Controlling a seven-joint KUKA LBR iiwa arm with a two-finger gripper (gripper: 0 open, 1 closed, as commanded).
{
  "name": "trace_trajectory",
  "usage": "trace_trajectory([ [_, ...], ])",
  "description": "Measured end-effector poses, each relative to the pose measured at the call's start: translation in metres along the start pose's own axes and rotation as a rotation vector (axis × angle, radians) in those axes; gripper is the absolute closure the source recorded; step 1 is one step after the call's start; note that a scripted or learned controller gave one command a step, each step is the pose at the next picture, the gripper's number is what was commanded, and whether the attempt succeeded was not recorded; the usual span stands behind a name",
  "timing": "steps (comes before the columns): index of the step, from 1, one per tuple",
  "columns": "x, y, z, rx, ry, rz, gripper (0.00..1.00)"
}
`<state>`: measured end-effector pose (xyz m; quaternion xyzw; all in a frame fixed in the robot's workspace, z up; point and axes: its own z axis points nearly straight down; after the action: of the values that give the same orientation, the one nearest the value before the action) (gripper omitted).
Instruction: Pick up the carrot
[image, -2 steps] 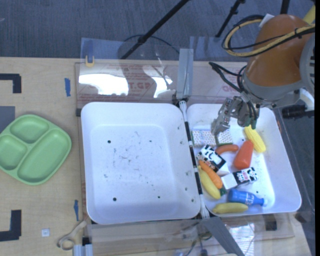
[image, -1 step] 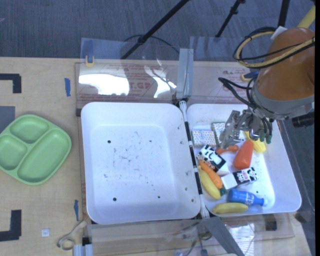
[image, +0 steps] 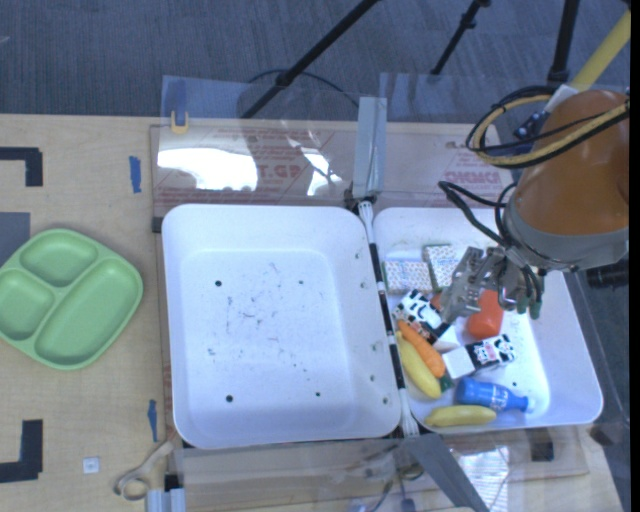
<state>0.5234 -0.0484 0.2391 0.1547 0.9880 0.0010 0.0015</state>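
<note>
Wooden bench (image: 90, 420) carries two shallow white bins side by side, and you work in the right bin (image: 570, 385), where the arm has its pincer (image: 470, 290) low among a crowd of small things. The carrot (image: 421, 347) lies just below and to the left of the pincer, near it but not between the fingers, with its thin end pointing up toward the bin wall. I cannot tell how far the pincer is open, because the metal parts are blurred together, and nothing is seen held in it. Close beside the carrot on its lower side lies a yellow banana (image: 421, 373), touching it or nearly so, and a black and white cow toy (image: 424, 309) stands just above the carrot, between it and the pincer. An orange-red piece (image: 485, 319) sits directly under the pincer on its right; please do not take it for the carrot, the colour is similar. To do this step well, I think you should shift the pincer down-left until it is over the middle of the carrot, turn it so it closes across the narrow width and not along the length, and descend slowly. The risk, in my judgement, is to catch the banana together with it or to push the cow toy.
</note>
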Motion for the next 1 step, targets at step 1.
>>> trace_trajectory([
  [1,-0.0147,-0.0155,0.0201,0.0,0.001,0.062,1.0],
])
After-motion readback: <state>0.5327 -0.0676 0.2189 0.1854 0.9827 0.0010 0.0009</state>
